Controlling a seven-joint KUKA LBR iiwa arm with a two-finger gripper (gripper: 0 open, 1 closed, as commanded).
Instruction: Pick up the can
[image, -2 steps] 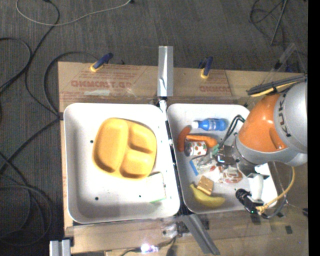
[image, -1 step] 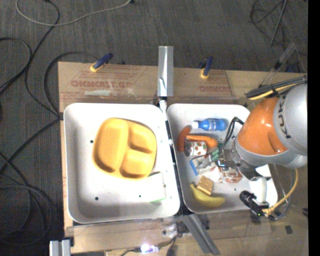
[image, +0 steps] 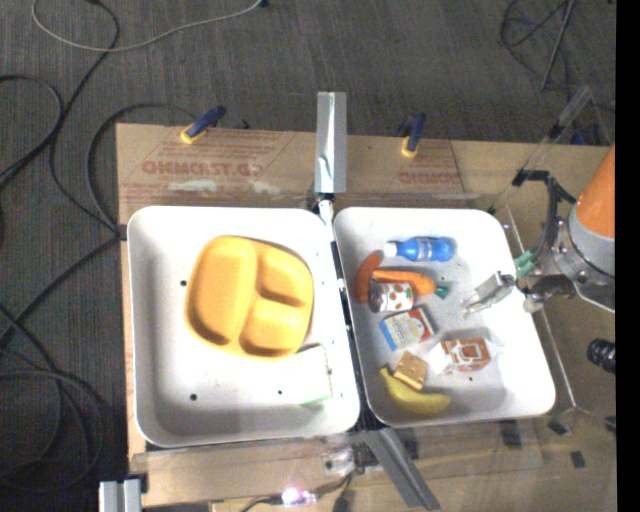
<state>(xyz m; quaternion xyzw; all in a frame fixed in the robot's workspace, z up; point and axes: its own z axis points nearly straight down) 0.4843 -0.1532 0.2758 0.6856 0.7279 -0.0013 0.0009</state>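
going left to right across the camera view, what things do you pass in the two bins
Yellow divided tray in the left bin → can → blue water bottle → clear packet with a red-brown label → end effector over the right bin.

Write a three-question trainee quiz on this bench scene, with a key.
1. True or false: the small metal can with the red-and-white label lies in the right white bin.
2. Which bin holds the yellow sectioned plastic tray: A left, B right?
3. Fill in: the clear bottle with the blue label lies on the can's far side, and the ____ banana lies near the front edge.

Key: 1 true; 2 A; 3 yellow.
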